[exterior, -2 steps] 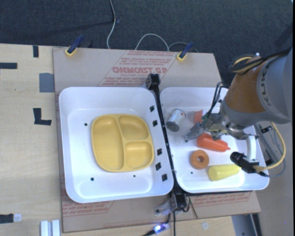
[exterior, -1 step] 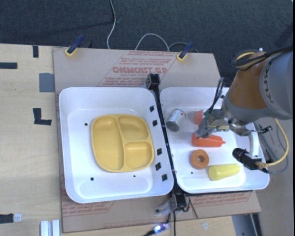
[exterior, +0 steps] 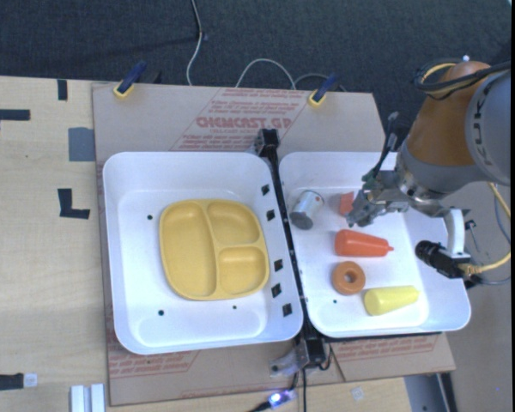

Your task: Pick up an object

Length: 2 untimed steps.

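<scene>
In the right bin [exterior: 438,316] lie an orange carrot-shaped toy [exterior: 361,245], a brown ring-shaped donut [exterior: 349,278], a yellow cone-like piece [exterior: 390,299], a grey metal cup on its side [exterior: 305,209] and a small red piece [exterior: 346,202]. My gripper [exterior: 365,210] hangs low over the bin's upper middle, just above the carrot and right beside the red piece. The grey and orange arm [exterior: 451,140] comes in from the right and covers the bin's upper right corner.
The left bin [exterior: 124,196] holds a yellow divided plate [exterior: 213,249]. A black divider with clips [exterior: 279,230] runs between the bins. Both bins rest on a cardboard sheet [exterior: 240,118] held by clamps. A black cable fitting [exterior: 438,258] sticks out near the right bin's edge.
</scene>
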Motion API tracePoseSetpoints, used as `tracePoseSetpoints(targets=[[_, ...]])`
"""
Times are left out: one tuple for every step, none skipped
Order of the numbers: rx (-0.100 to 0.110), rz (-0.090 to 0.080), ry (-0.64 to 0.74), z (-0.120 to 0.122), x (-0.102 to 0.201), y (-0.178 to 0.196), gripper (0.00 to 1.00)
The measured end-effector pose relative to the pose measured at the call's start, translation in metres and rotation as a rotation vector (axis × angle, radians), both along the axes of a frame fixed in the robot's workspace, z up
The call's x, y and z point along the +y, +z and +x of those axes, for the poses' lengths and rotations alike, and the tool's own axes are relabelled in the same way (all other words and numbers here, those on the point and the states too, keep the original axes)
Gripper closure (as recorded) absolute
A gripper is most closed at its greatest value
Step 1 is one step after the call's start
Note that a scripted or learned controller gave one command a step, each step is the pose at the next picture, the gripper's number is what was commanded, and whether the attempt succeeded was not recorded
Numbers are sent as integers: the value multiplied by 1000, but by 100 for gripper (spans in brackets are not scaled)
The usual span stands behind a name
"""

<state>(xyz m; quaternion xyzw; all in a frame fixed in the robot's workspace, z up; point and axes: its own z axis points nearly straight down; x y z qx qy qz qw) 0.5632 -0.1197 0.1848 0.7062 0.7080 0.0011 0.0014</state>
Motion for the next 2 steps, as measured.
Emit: tracePoseSetpoints(targets=[[1, 0, -1, -2, -1, 42, 100], [0, -1, -2, -3, -6, 86, 100]])
